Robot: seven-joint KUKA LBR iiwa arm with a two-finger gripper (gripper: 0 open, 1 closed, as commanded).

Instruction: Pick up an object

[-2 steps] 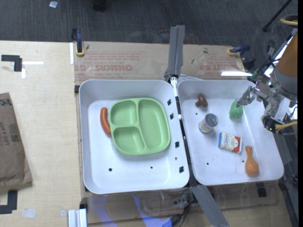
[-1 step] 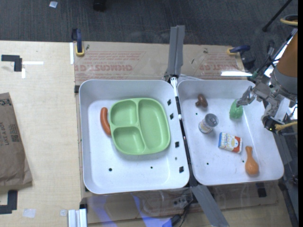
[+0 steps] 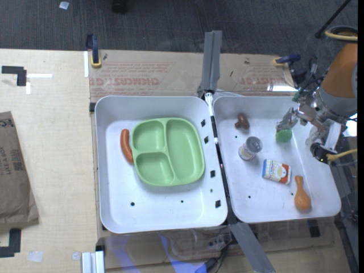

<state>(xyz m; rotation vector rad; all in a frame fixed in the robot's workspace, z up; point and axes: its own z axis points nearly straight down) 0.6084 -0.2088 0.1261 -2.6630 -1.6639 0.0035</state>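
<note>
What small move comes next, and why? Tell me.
Probably lower the gripper straight onto the green object in the right bin. The gripper sits just above that object, far closer to it than to the small can or carton.

The two shallow white plastic bins, left and right, look smooth with a soft sheen. In the left one, the pale green three-compartment plastic tray has a smooth, slightly glossy face, and the orange-red sausage-shaped toy beside it looks like glossy plastic. In the right bin, the small metal can shines on its top, the small printed carton looks like coated paper, and the orange gourd-shaped toy looks smooth and glossy. The pale wooden bench is matt with a fine grain. The brown paper bag is matt and creased. The brown cardboard sheet behind the bins is matt and printed.
</note>
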